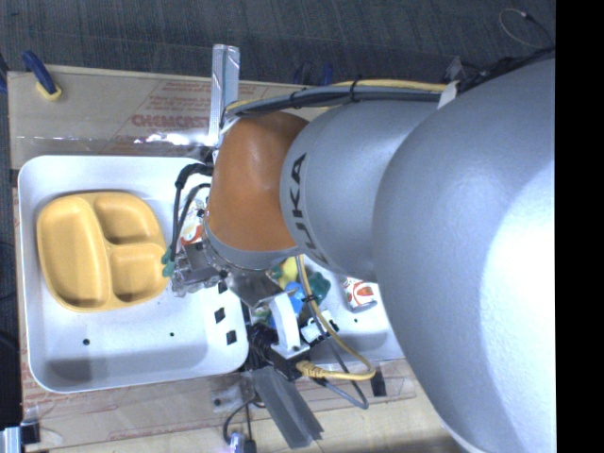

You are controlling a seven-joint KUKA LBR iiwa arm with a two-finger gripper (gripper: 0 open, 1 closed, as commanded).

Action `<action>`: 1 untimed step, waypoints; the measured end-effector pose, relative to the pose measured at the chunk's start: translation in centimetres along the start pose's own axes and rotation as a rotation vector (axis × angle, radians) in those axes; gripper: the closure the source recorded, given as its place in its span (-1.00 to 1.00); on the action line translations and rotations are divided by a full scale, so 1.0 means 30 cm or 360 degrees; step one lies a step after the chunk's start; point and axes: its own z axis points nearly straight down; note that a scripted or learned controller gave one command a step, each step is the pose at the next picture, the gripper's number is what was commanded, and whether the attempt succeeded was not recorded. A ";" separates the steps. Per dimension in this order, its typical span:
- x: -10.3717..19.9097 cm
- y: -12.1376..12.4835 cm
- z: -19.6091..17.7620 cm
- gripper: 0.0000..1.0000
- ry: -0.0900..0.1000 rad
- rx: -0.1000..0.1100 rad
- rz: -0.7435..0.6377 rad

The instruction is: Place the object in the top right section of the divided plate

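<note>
The grey KUKA arm (453, 206) reaches in from the right and covers most of the right bin (373, 321), its orange band (250, 182) hanging over the divider between the two white bins. Below the band the wrist drops to the gripper (189, 270), which sits at the right edge of the left bin (123, 338), just beside the yellow divided plate (99, 248). Whether the gripper is open, closed or gripping anything cannot be told here, since the wrist and black cables (189, 192) crowd that spot. A small teal piece (170, 264) shows at the gripper's left side, touching or nearly touching the plate's right rim; what it is cannot be made out.

The plate lies in the upper left part of the left bin, with one long section on its left and two smaller ones on its right. All three sections look bare.

In the right bin, under the arm, a jumble of small things peeks out: something yellow and green (288, 274), something blue (297, 300), and a white item with red-orange marking (360, 294). Which of these is the task's object cannot be told
</note>
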 end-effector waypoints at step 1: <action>-0.005 0.000 0.087 1.00 0.0001 -0.0006 -0.0098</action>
